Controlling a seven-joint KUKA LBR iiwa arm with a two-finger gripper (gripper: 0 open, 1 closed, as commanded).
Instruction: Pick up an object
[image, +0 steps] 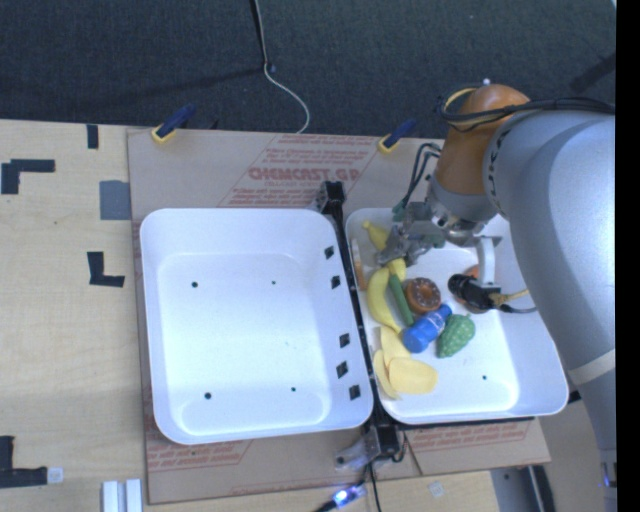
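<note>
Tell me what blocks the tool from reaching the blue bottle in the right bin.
Nothing lies over the blue bottle, but it is hemmed in: the green toy at its right, the brown round piece above. The tool sits further up the bin, near the yellow banana.

The one camera is fixed above the bench (60, 300) and looks down at a slant, so the far edge, where dark carpet (200, 50) begins, runs along the top of the picture. It stands far enough back to take in both white bins whole, the left bin (160, 330) near the middle and the right bin (520, 390) toward the right side (a strip of cardboard (290, 175) shows beyond them). The grey arm (560, 200) comes in from the right and looms large, being nearer the lens than the bench.
</note>
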